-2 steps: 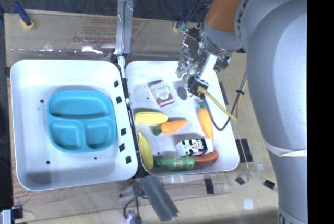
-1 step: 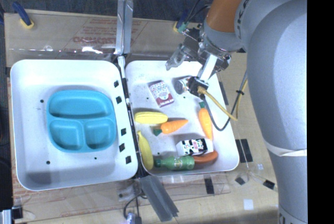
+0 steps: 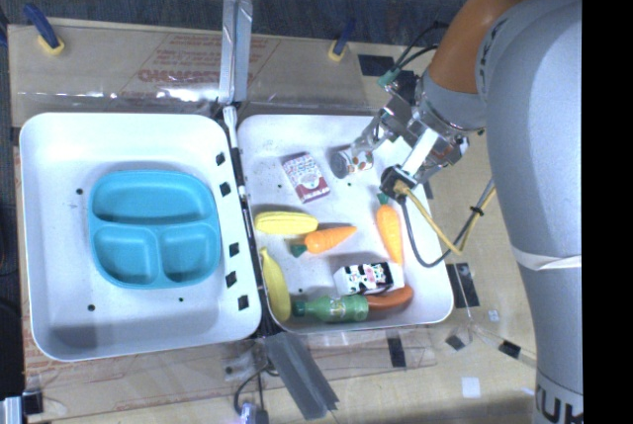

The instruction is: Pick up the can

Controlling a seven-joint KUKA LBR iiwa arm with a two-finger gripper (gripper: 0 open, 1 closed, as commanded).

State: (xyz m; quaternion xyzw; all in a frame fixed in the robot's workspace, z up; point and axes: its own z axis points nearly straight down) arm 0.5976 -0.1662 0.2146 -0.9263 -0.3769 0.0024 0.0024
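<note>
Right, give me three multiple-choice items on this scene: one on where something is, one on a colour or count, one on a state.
1. Where does the can lie?
A. In the right bin, near its far wall, by the gripper
B. On the blue tray
C. On the bench outside both bins

2. What colour is the divided tray in the left bin?
A. Red
B. Blue
C. Black

3. How is the green bottle positioned?
A. Standing upright
B. Lying on its side
C. Held in the air

Answers:
1 A: the can sits in the right bin beside the gripper.
2 B: the tray is light blue.
3 B: the bottle lies flat along the bin's near wall.
</note>
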